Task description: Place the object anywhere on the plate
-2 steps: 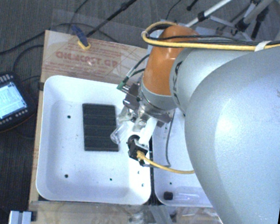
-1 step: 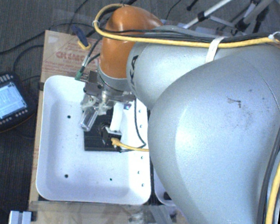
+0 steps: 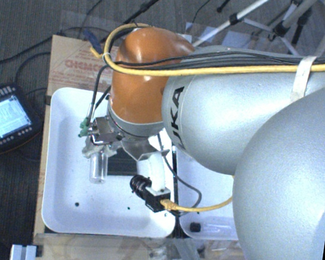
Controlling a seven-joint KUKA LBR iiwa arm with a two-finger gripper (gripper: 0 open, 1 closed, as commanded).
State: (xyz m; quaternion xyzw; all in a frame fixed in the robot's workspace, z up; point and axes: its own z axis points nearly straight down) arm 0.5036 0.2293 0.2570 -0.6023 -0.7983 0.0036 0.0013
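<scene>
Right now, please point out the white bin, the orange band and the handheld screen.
white bin (image 3: pixel 64 160), camera view, bare floor at left.
orange band (image 3: pixel 140 74), camera view, its rounded top.
handheld screen (image 3: pixel 2 116), camera view, lit display.

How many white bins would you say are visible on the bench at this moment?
2. The left white bin lies largely in view under the wrist; the right white bin shows just a sliver beneath the arm, which may hide other things.
</scene>
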